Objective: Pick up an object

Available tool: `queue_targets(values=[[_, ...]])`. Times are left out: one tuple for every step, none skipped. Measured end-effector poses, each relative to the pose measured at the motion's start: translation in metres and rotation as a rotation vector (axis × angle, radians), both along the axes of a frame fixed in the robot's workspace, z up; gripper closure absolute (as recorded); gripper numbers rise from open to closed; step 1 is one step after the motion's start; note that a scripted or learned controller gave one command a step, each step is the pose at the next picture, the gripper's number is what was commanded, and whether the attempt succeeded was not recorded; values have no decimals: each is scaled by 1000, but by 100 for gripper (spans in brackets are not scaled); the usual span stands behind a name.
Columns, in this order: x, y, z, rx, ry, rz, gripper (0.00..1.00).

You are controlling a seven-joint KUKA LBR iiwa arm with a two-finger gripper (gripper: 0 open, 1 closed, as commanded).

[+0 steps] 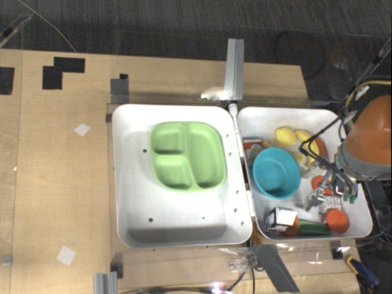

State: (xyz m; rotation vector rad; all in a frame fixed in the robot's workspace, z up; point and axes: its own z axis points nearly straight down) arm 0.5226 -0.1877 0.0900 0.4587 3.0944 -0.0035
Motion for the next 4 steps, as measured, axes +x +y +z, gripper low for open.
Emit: queue_targets(values=[[2,-3,0,3,-1,-164,0],[3,-16,-1,6,-2,-325,0],[-30,41,1,3,-6,-215,0],[-30,62,1,-3,-9,-118,0]])
